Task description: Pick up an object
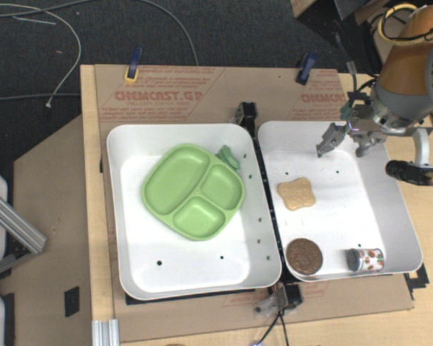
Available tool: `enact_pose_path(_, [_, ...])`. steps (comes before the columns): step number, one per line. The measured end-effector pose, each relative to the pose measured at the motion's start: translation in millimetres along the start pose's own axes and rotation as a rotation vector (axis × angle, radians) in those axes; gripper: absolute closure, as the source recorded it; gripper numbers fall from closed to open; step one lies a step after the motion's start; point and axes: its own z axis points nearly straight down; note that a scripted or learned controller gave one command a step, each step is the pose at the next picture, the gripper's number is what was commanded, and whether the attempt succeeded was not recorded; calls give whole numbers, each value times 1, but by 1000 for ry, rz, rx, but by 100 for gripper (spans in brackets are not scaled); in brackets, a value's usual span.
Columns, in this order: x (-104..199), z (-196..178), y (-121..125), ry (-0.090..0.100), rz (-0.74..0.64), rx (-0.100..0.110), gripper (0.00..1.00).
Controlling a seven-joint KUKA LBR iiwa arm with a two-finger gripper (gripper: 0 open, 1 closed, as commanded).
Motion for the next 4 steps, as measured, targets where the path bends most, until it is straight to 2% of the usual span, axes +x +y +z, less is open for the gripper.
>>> enact_pose_path(1, [0,-9,3,-3,-3,-15,0])
enact_pose_path(2, [-5,34,3,-2,-3,-11,0])
enact_pose_path(3, [-1,96,0,-1,-3,-9,0])
enact_pose_path(4, [0,100,0,-2,-3,-13,0])
